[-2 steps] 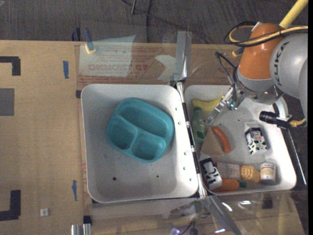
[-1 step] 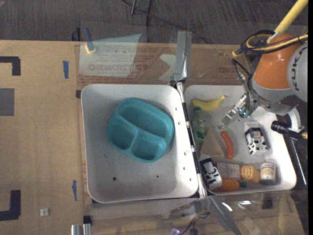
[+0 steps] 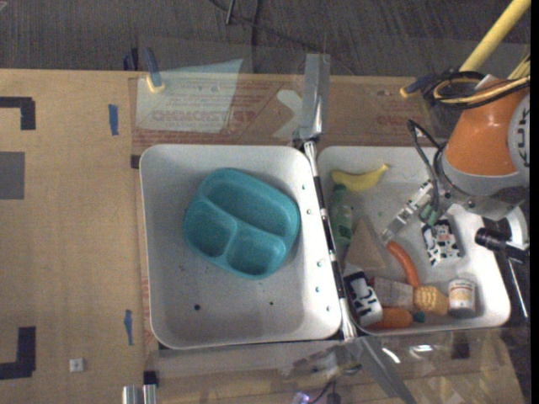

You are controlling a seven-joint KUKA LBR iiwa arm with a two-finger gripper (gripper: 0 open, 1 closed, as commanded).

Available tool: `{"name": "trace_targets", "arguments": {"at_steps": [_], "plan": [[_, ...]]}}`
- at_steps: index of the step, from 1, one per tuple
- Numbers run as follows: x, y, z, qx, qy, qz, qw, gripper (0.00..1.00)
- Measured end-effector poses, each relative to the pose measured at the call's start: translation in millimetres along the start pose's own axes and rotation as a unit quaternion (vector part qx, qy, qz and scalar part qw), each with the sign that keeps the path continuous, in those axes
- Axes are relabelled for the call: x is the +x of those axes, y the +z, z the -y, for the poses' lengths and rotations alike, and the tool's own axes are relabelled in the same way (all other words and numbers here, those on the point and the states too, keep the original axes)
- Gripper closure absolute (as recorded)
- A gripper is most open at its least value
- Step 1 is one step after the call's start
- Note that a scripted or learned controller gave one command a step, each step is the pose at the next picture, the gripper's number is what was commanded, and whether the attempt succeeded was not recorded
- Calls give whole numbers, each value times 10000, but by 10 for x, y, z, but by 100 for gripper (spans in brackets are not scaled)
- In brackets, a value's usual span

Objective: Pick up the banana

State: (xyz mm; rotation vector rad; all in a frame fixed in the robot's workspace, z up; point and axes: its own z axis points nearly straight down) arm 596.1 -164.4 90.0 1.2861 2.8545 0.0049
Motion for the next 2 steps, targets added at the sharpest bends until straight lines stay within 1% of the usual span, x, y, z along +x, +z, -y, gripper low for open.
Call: {"name": "trace_targets", "arguments": {"at_steps": [1, 2], "plan": [[-325, -595, -352, 11, -293, -15, 9996, 0], [-435, 13, -468, 40, -206, -37, 9998, 0]]}}
